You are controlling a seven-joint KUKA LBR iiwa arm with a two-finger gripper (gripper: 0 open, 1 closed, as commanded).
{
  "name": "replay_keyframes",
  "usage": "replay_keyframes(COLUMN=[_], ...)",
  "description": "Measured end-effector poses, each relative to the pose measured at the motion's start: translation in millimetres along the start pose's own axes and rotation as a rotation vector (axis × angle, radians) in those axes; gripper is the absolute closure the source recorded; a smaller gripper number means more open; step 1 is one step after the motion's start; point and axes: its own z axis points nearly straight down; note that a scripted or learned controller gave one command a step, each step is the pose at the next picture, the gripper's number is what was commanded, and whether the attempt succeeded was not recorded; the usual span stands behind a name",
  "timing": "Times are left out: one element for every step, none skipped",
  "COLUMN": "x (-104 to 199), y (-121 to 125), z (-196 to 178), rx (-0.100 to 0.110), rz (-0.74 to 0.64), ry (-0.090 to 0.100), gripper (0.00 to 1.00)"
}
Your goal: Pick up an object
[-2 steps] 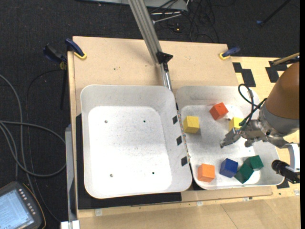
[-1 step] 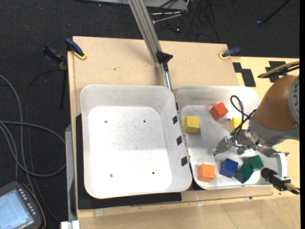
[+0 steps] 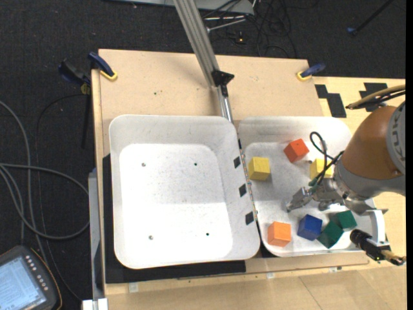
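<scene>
My gripper [image 3: 302,200] reaches into the right bin [image 3: 271,129] from the right and is open, with nothing between its fingers. It is over bare bin floor among the blocks. A blue block [image 3: 310,227] lies just below it, with an orange block [image 3: 279,232] to that block's left. Two green blocks [image 3: 332,235] [image 3: 347,219] sit by the blue one, under the wrist. A yellow block [image 3: 259,168] lies up and to the left near the bin's left wall. Another orange block [image 3: 296,150] sits further back. A second yellow block [image 3: 318,168] is partly hidden by the arm.
The left bin [image 3: 122,192] sits beside the right one; they share a ridge with black clips [image 3: 243,189]. A metal pole [image 3: 197,37] slants down to the bins' back edge. Clamps [image 3: 103,66] [image 3: 311,72] hold the board's far corners.
</scene>
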Motion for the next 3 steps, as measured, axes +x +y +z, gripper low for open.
replay_keyframes(x=[-0.2,6.2,5.8], y=[0.9,-0.1,1.9], z=[-10.8,-71.2,-124.5], rx=[-0.003,-0.008,-0.009], rz=[0.0,-0.004,-0.004], ry=[0.0,-0.003,-0.003], gripper=[1.0,1.0,1.0])
